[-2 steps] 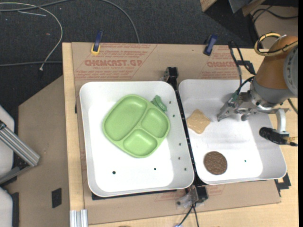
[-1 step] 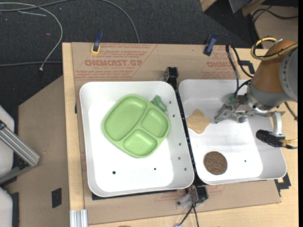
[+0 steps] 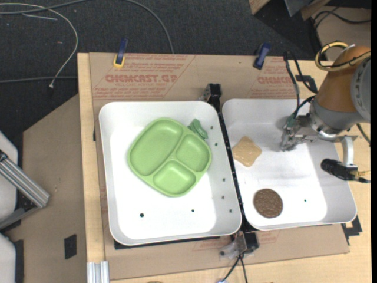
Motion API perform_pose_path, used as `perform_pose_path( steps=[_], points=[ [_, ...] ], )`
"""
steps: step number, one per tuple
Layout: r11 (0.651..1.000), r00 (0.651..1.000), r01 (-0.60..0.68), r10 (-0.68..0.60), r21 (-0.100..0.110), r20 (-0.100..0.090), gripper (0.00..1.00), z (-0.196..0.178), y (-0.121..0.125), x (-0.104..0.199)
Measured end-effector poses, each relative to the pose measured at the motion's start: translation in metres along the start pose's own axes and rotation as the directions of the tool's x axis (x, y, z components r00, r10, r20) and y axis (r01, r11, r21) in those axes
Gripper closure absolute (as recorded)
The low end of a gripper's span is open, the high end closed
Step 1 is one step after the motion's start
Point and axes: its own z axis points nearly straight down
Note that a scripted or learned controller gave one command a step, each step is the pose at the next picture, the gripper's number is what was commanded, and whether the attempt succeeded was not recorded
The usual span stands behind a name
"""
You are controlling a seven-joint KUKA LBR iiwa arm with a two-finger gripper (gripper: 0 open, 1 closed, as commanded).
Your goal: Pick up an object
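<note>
Step in hand: approach, as I judge it; nothing is lifted and every object lies flat in a bin.
Arm: it reaches in from the right edge of the right bin (image 3: 339,214), orange band uppermost, wrist bent down over that bin's far half.
Gripper (image 3: 288,144): low over the right bin's floor, towards its far edge and near the middle of its width; nothing shows between its tips, and whether it is spread or closed I cannot tell, since the tips are small and dark against the white.
Tan piece (image 3: 246,152): a flat, pale, bread-like slab near the left wall of the right bin, beside the gripper but apart from it; the nearest candidate.
Brown disc (image 3: 268,203): a round, dark, patty-like piece near the front edge of the right bin, well apart from the gripper.
Green plate (image 3: 169,157): a three-part divided plate in the middle of the left bin (image 3: 112,158), with a small dark-green item (image 3: 198,128) at its far-right rim.
Next move calls for: a shift towards the left wall to centre over the tan piece, then a straight descent; the slab is thin, so the tips must reach nearly to the floor to catch its edges.
</note>
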Motion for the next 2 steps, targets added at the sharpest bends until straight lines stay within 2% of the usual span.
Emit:
perform_pose_path(
  steps=[1, 2],
  points=[
    [1.000, 1.000, -0.001, 0.001, -0.004, 0.003, 1.00, -0.051, -0.008, 0.001],
    [1.000, 1.000, 0.001, -0.001, -0.007, 0.004, 1.00, -0.100, 0.002, 0.002]
  ],
)
